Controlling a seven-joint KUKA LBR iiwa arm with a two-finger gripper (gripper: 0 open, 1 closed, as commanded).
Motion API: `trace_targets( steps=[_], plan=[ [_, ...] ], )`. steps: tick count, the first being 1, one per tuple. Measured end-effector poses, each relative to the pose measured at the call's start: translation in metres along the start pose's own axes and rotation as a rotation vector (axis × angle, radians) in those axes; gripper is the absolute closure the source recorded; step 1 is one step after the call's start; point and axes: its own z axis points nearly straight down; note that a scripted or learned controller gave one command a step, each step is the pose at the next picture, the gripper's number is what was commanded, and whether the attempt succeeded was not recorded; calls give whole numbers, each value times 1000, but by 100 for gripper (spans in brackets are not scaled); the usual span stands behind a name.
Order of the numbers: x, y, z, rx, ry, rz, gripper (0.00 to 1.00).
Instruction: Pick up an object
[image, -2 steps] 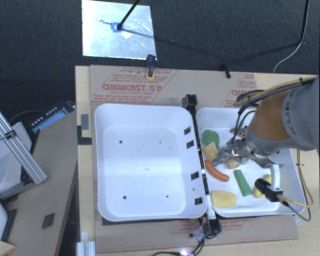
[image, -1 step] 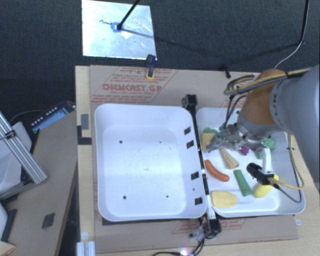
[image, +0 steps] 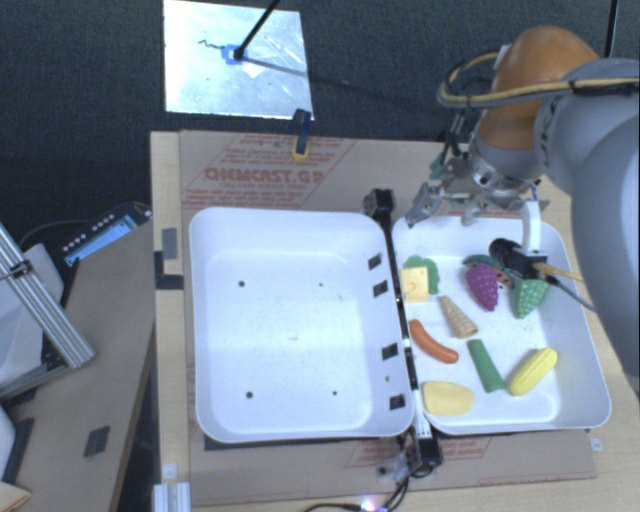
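Fingers (image: 418, 205) of the end effector (image: 440, 214) seemed to stand apart, with nothing between them. It hung over the far rim of the right bin (image: 572, 335), close to the corner where the two bins met, and touched none of the toys. Behind it the grey arm (image: 590, 120) with its orange band (image: 530, 70) came in from the right.

Every object on offer lay in the right bin. Nearest the end effector was a yellow block with a green back (image: 418, 278), close to the divider. To its right lay a purple bunch of grapes (image: 483, 286), and just beside that a green berry-shaped toy (image: 530, 297). A tan cone (image: 459, 317) lay below the block and the grapes. An orange sausage-shaped piece (image: 433, 341) lay slanted near the divider. Farther toward the near edge were a dark green stick (image: 486, 365) and, just beside it, a yellow corn cob (image: 532, 370). A flat yellow oval (image: 448, 398) sat in the near left corner.

Beside it, the left bin (image: 290, 320) touched the right bin along a row of black clips (image: 380, 290). Both bins rested on a brown cardboard sheet (image: 265, 170) on the desk (image: 120, 330).
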Motion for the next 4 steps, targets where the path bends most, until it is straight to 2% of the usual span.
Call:
trace_targets(
  steps=[1,2,3,4],
  plan=[
    [78,-24,7,16,3,0,0],
    [73,-22,-4,12,1,2,100],
    [135,-33,-149,1,5,-1,100],
    [131,-21,-265,1,2,3,100]
  ],
)
